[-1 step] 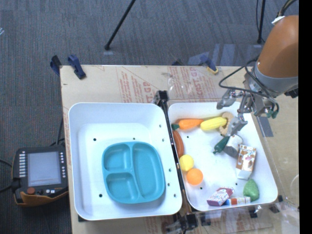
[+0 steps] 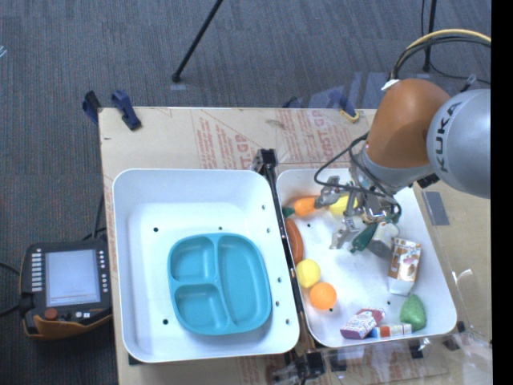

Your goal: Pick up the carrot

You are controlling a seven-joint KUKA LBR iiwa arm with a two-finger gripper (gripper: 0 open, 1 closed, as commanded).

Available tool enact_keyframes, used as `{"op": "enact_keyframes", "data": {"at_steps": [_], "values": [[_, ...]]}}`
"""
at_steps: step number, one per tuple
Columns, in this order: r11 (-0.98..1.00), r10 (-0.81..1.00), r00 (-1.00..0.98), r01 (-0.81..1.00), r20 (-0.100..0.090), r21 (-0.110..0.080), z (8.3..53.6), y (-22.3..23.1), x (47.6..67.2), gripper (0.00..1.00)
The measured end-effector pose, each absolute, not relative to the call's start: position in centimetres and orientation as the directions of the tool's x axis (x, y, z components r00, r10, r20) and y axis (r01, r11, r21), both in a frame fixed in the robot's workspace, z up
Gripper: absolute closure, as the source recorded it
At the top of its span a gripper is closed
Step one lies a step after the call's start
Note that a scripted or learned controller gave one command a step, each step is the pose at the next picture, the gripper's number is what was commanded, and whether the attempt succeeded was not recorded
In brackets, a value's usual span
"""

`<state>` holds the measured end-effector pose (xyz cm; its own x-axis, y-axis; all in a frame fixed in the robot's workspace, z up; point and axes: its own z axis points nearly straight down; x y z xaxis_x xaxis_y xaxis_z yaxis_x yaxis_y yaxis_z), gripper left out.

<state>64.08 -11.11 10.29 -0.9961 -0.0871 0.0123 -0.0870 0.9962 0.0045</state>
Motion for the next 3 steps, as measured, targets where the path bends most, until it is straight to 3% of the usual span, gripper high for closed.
{"op": "enact_keyframes", "data": {"at_steps": [1,2,3], "values": [[0.976,0.216,-0.976,0.216,0.004,0.001,8.7,-8.2,55.7,0.00],[0.946,0.324,-0.946,0.324,-0.016,0.007,19.5,-4.3,63.9,0.00],[0.974,0.228,-0.974,0.228,0.008,0.000,10.1,-8.6,62.2,0.00]]}}
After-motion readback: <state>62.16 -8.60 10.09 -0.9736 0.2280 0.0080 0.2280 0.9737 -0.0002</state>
